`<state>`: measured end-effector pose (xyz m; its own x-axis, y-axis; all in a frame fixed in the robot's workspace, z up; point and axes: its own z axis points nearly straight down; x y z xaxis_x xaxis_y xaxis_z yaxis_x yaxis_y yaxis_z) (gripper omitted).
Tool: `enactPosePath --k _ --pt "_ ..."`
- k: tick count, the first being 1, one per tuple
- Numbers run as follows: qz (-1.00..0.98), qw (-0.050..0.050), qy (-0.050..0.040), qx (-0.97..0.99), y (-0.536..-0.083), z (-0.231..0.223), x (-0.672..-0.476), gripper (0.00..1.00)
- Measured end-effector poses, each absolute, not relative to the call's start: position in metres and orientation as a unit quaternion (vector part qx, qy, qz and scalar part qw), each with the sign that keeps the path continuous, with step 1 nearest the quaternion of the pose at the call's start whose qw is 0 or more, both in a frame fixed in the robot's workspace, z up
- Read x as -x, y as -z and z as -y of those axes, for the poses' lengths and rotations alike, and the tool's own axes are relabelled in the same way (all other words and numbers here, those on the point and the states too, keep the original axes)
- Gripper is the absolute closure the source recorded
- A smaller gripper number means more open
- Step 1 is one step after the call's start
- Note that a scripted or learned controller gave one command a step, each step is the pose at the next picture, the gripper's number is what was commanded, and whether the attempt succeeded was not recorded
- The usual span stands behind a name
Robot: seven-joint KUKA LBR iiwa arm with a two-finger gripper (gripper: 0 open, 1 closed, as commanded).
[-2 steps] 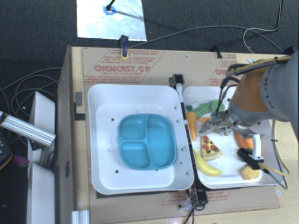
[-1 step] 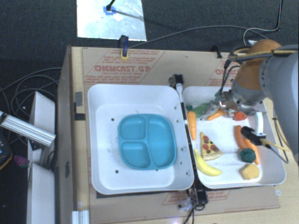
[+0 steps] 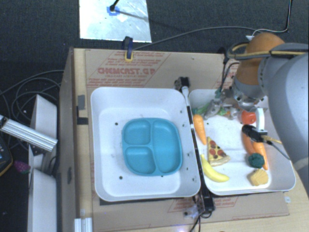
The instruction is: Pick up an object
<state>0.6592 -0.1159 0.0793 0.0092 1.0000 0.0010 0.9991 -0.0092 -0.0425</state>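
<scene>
The right bin (image 3: 285,178) holds several toy foods. An orange carrot (image 3: 199,128) lies along its left wall, with a pizza slice (image 3: 217,152) and a yellow banana (image 3: 213,170) below it. A second carrot (image 3: 256,146), a dark green ball (image 3: 256,160) and a yellow block (image 3: 259,177) lie on the right side. A red piece (image 3: 248,117) and a green leafy piece (image 3: 223,112) lie at the bin's far end. My gripper (image 3: 214,105) is low over that far left corner, beside the green piece and just above the first carrot's top. Nothing shows in its grasp.
The left bin (image 3: 108,105) holds a blue divided plate (image 3: 151,146). The grey arm with its orange band (image 3: 260,45) covers the right bin's far right corner. A black clip (image 3: 183,83) sits where the two bins meet, and cables run along the floor at the left.
</scene>
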Motion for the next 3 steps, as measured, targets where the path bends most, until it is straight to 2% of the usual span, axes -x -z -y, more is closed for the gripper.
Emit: enactPosePath --k 1,2,3 --pt "0.704 0.013 -0.0148 0.710 -0.079 0.106 -0.660 0.00" --pt "0.706 0.014 -0.0147 0.708 -0.090 0.105 -0.660 1.00" --pt "0.709 -0.001 0.0014 0.705 -0.186 0.045 -0.596 1.00"
